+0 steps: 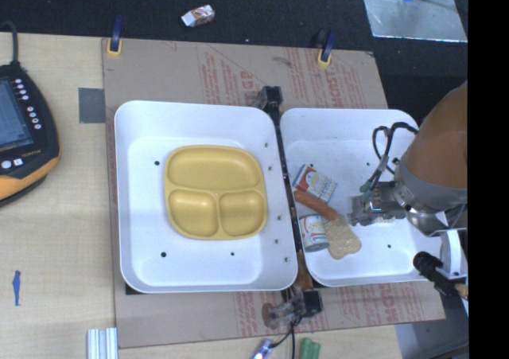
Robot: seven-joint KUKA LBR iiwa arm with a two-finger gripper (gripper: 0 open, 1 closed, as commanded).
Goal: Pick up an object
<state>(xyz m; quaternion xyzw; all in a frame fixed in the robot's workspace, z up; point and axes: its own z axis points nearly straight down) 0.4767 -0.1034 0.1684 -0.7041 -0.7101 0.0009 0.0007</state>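
A: The gripper (367, 210) is seen low in the right bin (342, 130); its grip cannot be told.

B: A cookie (342, 239) is seen just beside it, by the sausage (316, 204).

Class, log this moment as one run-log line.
gripper: in right bin | near: cracker, sausage | left bin: yellow tray

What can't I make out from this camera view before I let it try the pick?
- Gripper: small and blurred over the right bin; whether it touches or holds anything cannot be told.
- Small packet: print too small to read.
- Can: partly covered by the beige piece; label unreadable.
- Arm: cut off by the right edge and covering part of the right bin's floor.
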